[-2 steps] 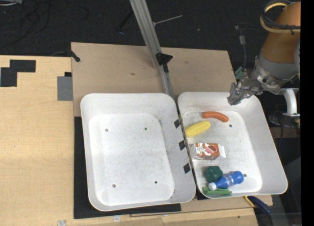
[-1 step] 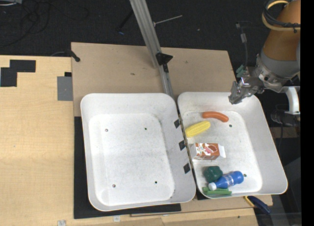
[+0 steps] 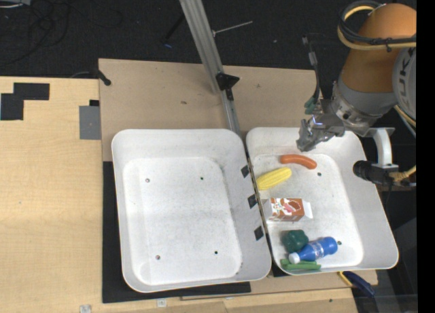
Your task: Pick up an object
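Gripper (image 3: 309, 136) poised over the far end of the right bin (image 3: 370, 237), nothing seen between its fingers; whether they are spread or closed cannot be told.

An orange sausage (image 3: 298, 161) lies just below the gripper, with a yellow corn cob (image 3: 273, 178) beside it. Farther toward the near rim sit a red-and-white packet (image 3: 289, 209), a dark green object (image 3: 295, 240) and a blue bottle (image 3: 314, 250).

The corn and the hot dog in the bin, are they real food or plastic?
Both look like toys. The corn seems moulded plastic: even bright yellow, slightly shiny. The hot dog seems plastic or rubber: smooth, one flat orange-red colour. The picture is too small to be sure.
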You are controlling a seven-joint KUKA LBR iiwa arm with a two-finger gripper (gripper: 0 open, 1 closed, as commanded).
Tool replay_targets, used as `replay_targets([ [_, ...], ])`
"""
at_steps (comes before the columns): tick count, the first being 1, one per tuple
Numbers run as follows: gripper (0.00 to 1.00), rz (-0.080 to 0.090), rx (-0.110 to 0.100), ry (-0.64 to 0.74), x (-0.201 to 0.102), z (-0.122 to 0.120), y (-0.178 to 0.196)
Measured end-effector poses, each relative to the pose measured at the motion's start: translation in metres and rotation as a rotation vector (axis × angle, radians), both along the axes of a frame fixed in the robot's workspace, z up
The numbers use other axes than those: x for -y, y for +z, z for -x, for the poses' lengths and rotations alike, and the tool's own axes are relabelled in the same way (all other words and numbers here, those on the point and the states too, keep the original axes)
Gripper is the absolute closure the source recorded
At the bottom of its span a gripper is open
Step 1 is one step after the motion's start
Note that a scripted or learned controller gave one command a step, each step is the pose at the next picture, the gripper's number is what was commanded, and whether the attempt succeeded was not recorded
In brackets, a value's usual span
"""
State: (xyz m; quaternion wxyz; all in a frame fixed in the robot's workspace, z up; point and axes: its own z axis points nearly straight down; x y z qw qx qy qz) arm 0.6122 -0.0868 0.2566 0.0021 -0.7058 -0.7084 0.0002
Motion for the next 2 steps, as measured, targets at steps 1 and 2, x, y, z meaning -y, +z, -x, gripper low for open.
replay_targets([
  [1,1.0,0.0,-0.003,0.001,-0.049,0.023,-0.016],
  [2,1.0,0.0,-0.003,0.001,-0.101,0.049,-0.013],
])
